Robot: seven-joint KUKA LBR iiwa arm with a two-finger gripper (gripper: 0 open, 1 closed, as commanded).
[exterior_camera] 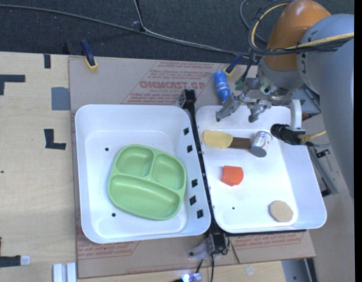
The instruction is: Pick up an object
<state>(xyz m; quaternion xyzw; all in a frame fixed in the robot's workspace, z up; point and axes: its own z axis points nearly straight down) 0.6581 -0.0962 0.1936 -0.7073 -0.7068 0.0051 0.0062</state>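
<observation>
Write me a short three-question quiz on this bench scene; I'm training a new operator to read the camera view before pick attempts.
1. True or false: the green divided plastic plate lies in the left white bin.
2. Which thing in the right white bin lies nearest the two-finger gripper?
A. the orange-red block
B. the yellow-headed brush with a dark handle
C. the tan round disc
3. Fill in: the gripper holds ____ between its fingers.

Key:
1. True.
2. B; the brush lies just below the gripper, at the bin's far end.
3. Nothing; its fingers stand apart above the bin's far edge.
</observation>
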